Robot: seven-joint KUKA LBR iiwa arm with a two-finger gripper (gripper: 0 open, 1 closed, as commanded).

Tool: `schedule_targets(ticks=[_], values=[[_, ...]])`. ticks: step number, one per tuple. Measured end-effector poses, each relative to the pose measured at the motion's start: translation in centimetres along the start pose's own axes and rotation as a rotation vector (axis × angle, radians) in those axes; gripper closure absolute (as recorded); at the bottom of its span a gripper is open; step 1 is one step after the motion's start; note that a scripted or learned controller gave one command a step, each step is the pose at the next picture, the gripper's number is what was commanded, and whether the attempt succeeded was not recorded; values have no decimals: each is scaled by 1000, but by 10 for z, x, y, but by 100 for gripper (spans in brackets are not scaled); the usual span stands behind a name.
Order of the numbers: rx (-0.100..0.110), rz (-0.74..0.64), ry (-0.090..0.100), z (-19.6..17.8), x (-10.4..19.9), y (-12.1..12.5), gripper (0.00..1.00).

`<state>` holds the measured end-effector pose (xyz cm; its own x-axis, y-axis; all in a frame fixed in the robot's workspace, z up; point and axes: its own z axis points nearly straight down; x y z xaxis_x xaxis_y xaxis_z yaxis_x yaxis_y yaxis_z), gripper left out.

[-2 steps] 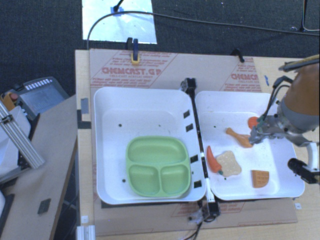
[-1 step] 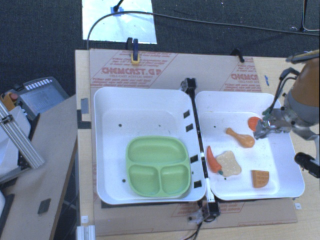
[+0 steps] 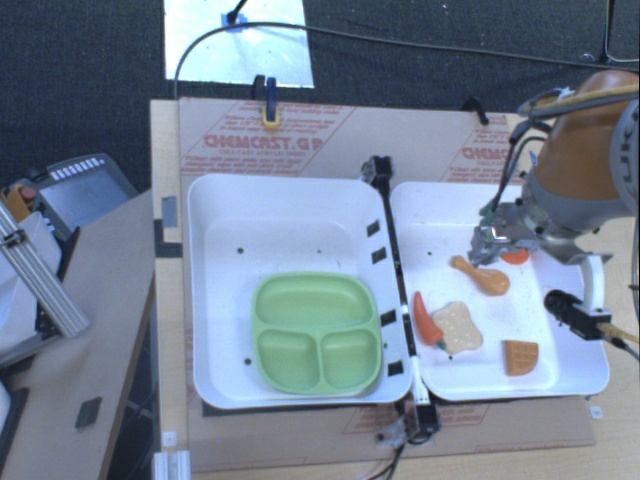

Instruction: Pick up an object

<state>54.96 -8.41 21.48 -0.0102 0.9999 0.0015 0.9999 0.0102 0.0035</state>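
The gripper (image 3: 490, 246) hangs low over the right bin (image 3: 430, 203), right at the far end of the tan drumstick (image 3: 481, 275), and whether it has closed on anything cannot be told from up here. Measured from that drumstick: a red-orange piece (image 3: 516, 258) peeks out just beyond it, under the wrist; the pale bread slice (image 3: 455, 326) lies nearer the camera, with the carrot (image 3: 427, 321) touching its left side; the orange wedge (image 3: 520, 357) sits well to the near right. The green divided plate (image 3: 316, 331) rests far left, in the left bin (image 3: 220, 298).
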Motion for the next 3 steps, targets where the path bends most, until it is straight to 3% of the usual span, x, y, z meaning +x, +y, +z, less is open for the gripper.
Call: schedule_targets(ticks=[1, 3], values=[[2, 0, 0, 8, 54, 8, 100], [0, 0, 1, -15, 161, 35, 100]])
